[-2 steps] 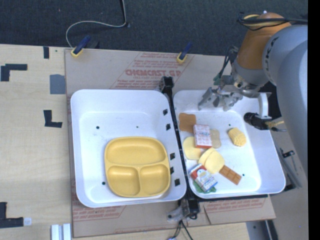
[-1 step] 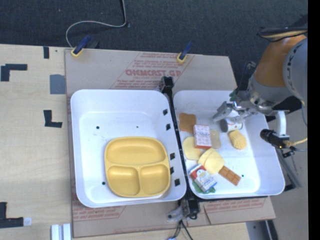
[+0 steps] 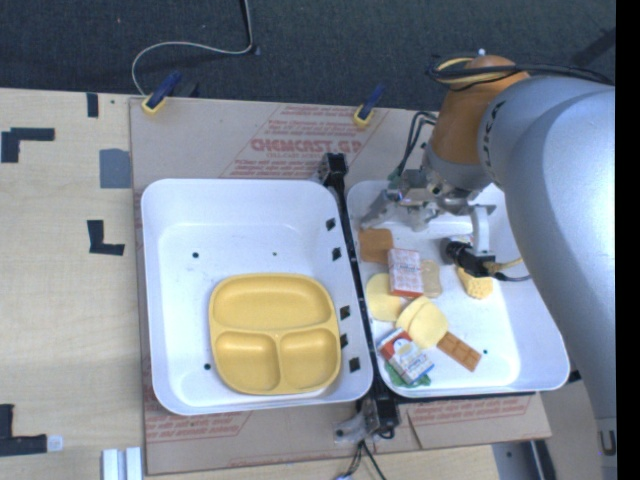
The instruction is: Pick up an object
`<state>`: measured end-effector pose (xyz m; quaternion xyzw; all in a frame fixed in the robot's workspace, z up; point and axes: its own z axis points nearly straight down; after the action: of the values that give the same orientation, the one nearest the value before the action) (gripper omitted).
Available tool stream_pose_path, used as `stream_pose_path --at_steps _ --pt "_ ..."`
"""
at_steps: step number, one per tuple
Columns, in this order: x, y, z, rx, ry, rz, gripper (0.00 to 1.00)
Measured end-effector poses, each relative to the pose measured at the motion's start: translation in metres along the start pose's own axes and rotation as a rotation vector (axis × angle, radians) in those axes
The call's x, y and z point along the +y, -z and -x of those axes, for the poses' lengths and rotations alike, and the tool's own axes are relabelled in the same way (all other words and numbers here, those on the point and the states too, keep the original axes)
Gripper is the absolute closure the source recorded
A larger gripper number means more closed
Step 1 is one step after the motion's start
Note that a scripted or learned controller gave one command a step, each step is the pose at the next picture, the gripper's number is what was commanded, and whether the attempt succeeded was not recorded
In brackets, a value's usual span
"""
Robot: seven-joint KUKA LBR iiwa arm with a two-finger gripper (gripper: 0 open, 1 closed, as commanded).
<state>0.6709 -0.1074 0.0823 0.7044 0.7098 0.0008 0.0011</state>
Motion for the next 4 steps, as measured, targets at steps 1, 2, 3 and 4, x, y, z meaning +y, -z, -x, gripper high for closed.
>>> stream_pose_path --at_steps 1,2,3,4 --pt "-0.029 0.004 -0.011 -0.001 -0.008 -0.001 0.00" --pt "-0.053 0.004 -0.014 0.000 -0.008 0.000 0.00" --pt "-0.036 0.003 -0.011 0.001 -0.005 -0.002 0.00" --pt "-0.056 0.005 -0.014 0.000 -0.008 -0.006 0.00"
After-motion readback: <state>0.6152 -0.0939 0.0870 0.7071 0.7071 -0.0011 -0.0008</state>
